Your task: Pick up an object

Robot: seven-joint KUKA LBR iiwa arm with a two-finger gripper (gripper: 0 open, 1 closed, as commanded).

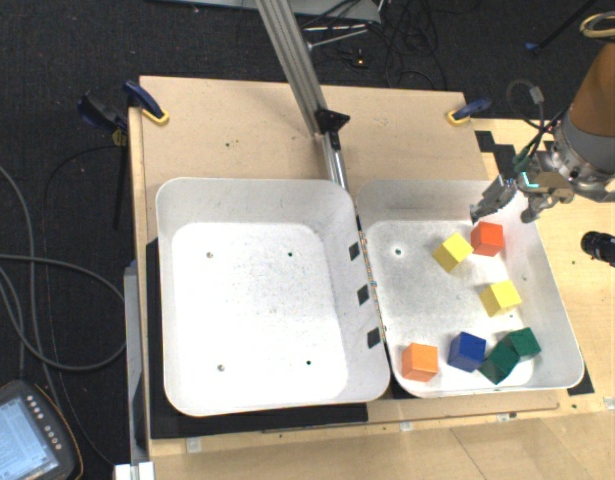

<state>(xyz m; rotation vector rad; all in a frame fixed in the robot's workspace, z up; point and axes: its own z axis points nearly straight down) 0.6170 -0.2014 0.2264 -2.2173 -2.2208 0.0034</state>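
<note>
My gripper (507,209) hangs over the far right part of the right bin (407,218), its two fingers spread apart and nothing between them, so it is open. Just below and slightly left of it lies a red-orange block (487,237). A yellow block (452,252) rests to the left of that one. Another yellow block (500,296) lies further toward the front. Along the bin's front edge sit an orange block (420,361), a blue block (467,351) and two green blocks (500,362) (524,342) close together.
The left bin (177,268) stands beside the right one, with black clips (364,293) on the shared rim. A slanted metal pole (297,63) crosses the back of the bench. Clamps (147,103) (469,111) hold the board's far corners.
</note>
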